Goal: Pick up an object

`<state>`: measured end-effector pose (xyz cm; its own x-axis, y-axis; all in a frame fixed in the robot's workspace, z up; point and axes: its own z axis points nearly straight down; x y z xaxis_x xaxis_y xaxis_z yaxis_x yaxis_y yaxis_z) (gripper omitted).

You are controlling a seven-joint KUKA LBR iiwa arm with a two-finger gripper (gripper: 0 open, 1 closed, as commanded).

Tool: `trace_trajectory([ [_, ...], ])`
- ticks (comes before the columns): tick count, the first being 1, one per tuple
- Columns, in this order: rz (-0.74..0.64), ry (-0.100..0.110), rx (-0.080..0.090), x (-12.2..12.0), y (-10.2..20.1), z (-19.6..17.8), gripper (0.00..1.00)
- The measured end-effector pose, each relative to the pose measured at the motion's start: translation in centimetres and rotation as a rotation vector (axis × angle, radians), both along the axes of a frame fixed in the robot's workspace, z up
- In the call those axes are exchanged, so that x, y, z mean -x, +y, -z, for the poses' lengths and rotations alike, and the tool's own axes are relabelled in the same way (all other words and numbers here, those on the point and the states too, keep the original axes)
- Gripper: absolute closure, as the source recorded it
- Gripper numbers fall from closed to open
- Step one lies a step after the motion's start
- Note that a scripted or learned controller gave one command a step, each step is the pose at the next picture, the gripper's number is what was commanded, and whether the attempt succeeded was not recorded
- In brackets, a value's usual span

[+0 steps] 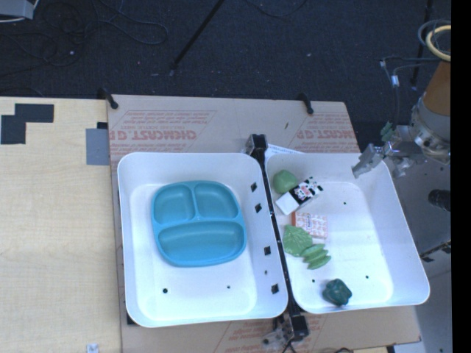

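Bench (pixel 59 234), left bin (pixel 140 285) with blue plate (pixel 197 223), right bin (pixel 383 256) with green toys (pixel 307 247)

The arm (pixel 434 116) is cut off at right.

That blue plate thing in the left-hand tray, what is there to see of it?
The blue plate is a light blue, rounded-square dish that looks like smooth plastic. Raised ridges split it into three compartments: two small ones at the far side and one wide one at the near side. It lies flat and right way up on the floor of the left bin, roughly in its middle, with nothing on it and nothing touching it besides the bin.
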<state>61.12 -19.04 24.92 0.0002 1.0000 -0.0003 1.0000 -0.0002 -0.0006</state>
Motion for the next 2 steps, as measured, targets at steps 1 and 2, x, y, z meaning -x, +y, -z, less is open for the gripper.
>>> trace_trajectory([
  [1, -0.002, 0.001, 0.000, 0.0, 0.0, -1.0, 1.00],
  [2, -0.007, 0.005, -0.004, -0.3, 8.4, 1.6, 1.00],
])
